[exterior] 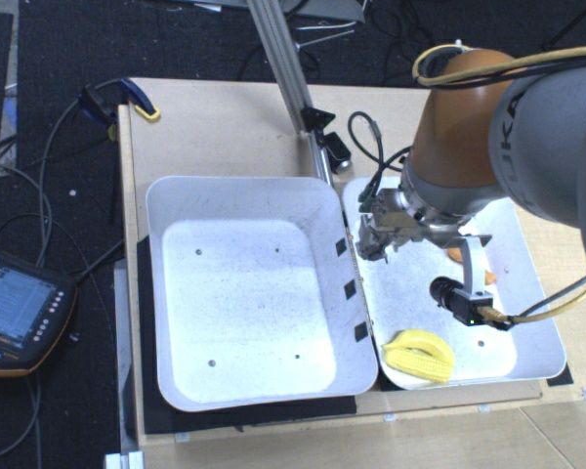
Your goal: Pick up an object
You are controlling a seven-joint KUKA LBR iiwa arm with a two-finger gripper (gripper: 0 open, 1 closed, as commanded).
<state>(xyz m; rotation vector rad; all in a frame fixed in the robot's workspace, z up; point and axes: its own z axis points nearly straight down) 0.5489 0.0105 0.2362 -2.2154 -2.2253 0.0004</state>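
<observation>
Claw point(376, 240): over right bin point(527, 262), grip state unclear | right bin: yellow object point(420, 354) | left bin point(244, 291)

Two white bins point(244, 291), one yellow object point(420, 355), one orange object point(456, 254).

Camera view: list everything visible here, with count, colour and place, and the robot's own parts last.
Bins: two, white, side by side on the bench.
Yellow object: one, near front edge of the right bin.
Orange object: one, small, partly hidden under the arm, right bin.
Bench: one, tan.
Clamp: one, blue and yellow, bench's far left corner.
Handheld pendant: one, dark with orange trim, floor at left.
Metal rail: one, grey, slanting in from the top.
Arm: one, grey with orange band, over the right bin.
Gripper: one, above the right bin's left side.
</observation>
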